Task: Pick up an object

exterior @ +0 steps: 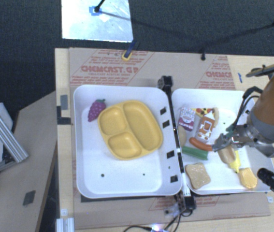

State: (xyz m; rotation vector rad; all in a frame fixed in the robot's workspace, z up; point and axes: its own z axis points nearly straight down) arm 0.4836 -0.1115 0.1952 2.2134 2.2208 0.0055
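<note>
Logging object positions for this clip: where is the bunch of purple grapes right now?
The purple grapes lie in the left bin, near its upper-left corner, just left of the yellow divided plate and apparently just touching its rim.

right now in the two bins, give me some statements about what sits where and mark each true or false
1. The yellow divided plate lies in the left bin. True.
2. The purple grapes lie on the plate. False: they lie beside it, on the bin floor.
3. The bread slice lies in the right bin. True.
4. The gripper is over the left bin. False: it is over the right bin.
</note>
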